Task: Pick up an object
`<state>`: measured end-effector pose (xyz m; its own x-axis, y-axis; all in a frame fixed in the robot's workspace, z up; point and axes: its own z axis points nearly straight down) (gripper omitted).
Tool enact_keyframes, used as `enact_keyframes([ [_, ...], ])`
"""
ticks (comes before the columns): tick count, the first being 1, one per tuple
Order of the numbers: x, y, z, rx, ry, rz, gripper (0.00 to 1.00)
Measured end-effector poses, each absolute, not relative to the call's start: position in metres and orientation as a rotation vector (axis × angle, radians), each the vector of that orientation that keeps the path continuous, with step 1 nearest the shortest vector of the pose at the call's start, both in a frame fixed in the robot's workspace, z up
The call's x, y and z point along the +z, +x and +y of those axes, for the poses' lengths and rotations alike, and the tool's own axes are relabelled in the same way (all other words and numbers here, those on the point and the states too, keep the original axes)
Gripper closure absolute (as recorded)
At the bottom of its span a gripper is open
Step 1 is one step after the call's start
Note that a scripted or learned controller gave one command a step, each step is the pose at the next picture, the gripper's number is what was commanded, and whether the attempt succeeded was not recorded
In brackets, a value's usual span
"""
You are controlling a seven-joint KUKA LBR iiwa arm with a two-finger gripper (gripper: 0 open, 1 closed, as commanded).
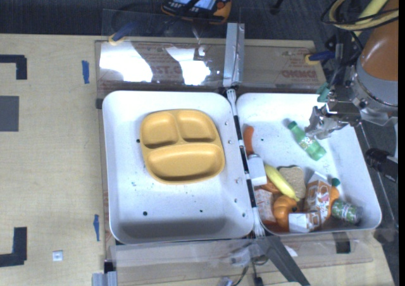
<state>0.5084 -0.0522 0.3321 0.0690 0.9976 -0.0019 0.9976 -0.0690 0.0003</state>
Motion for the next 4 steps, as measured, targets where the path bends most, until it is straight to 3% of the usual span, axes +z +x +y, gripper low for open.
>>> enact_keyframes([
  [1,0.332,0.508,-0.052,-0.002,2.296,2.142,0.00],
  [2,0.282,0.556,-0.107,-0.003,2.285,2.156,0.00],
  [3,0.112,0.602,-0.157,-0.003,2.310,2.134,0.00],
  [4,0.221,0.606,-0.130,0.000,2.166,2.274,0.00],
])
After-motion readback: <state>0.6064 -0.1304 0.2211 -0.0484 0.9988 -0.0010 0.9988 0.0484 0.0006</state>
